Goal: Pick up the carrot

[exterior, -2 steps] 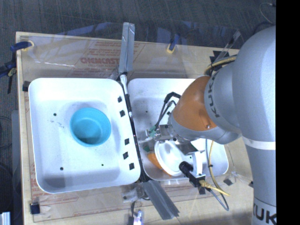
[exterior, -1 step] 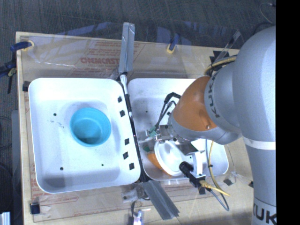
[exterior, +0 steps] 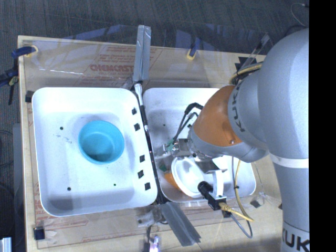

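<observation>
The carrot (exterior: 169,178) lay as an orange sliver at the near-left corner of the right bin (exterior: 157,105), tight against the dividing wall and a white bowl (exterior: 185,178). One blue bowl (exterior: 101,141) sat in the roomy left bin (exterior: 52,101). The tool (exterior: 176,150) hung just above the carrot; its opening could not be told.

Blue bowl (exterior: 101,141), upright, near the middle of the left bin (exterior: 52,104). Right bin (exterior: 163,106) just beside, touching along a shared edge. Grey metal bar (exterior: 142,54) beyond that seam, on the wooden bench (exterior: 79,54). White dish (exterior: 185,176) in the right bin, well apart from the bowl.
</observation>
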You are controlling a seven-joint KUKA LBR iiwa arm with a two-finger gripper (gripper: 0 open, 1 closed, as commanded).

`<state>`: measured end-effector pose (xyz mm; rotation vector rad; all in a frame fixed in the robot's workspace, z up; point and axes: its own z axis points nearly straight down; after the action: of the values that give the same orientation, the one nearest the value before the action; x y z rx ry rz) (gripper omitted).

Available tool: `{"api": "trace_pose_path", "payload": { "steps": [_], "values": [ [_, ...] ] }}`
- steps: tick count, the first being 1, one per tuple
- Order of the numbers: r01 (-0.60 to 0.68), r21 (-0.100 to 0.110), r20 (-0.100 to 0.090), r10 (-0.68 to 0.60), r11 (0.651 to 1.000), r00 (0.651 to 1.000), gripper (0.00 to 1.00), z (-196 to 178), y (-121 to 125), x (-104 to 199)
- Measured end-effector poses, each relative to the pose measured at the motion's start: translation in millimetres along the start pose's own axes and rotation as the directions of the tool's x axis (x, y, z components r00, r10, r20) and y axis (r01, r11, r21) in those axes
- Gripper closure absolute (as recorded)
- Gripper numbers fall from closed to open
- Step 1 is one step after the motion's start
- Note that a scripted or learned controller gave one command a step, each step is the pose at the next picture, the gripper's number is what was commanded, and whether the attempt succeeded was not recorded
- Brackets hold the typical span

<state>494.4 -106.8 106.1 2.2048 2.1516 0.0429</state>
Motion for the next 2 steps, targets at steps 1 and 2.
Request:
{"api": "trace_pose_path", "payload": {
  "steps": [1, 2],
  "values": [
    [0.090, 0.003, 0.006, -0.090, 0.996, 0.996, 0.00, -0.3, -1.7, 0.2],
    [0.228, 0.012, 0.006, -0.228, 0.974, 0.974, 0.00, 0.6, -4.2, -3.6]
  ]
}}
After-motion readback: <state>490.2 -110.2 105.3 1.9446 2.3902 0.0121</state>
